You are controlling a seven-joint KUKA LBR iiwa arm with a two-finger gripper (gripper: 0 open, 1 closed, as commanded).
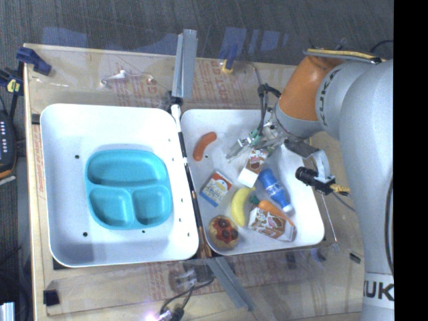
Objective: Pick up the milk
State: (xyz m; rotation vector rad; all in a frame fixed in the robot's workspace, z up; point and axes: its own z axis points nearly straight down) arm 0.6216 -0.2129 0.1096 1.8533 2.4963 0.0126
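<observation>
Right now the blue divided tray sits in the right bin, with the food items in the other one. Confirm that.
Not quite. The camera view shows the blue divided tray in the left bin, not the right. The food items, among them the banana and the sausage, lie in the right bin, where the gripper is reaching.

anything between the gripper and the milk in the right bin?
Nothing visible. The gripper is low in the right bin, right at the top of the small milk carton. The blue bottle lies beside the carton and the banana below it; neither blocks it.
</observation>
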